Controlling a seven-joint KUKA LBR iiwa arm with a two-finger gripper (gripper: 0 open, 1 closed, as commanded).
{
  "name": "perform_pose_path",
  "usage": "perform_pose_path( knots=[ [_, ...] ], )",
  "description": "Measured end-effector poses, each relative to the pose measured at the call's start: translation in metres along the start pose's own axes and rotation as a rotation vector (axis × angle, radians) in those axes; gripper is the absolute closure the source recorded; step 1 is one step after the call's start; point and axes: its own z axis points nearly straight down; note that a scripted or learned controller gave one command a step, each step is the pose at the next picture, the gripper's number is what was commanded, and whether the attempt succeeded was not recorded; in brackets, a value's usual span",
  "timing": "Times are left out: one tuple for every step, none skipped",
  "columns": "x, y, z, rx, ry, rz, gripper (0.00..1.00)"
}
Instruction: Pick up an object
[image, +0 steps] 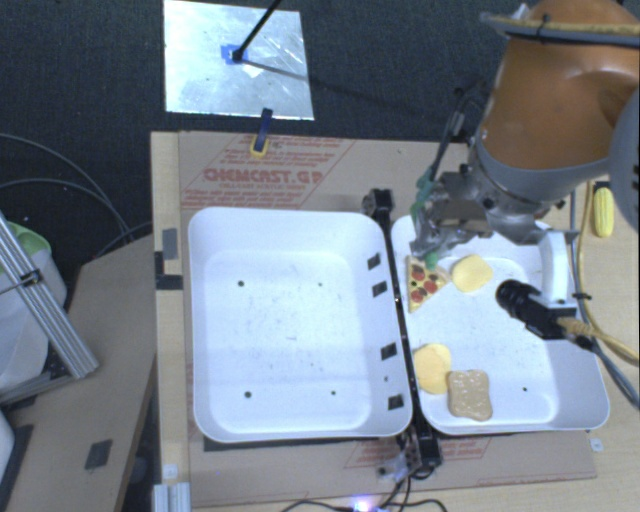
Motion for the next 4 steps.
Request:
perform_pose_path(
  knots=[
    [-0.003,0.0,0.001,0.002,-0.002,0.006,0.0],
    [0.061,0.026,0.132,0.015,-0.002,0.0,0.0],
    [0.075,0.111,0.303,0.003,-0.002,0.004,0.0],
    [0.066,-0.04,0.296,0.016,-0.002,0.009,0.0]
  ],
)
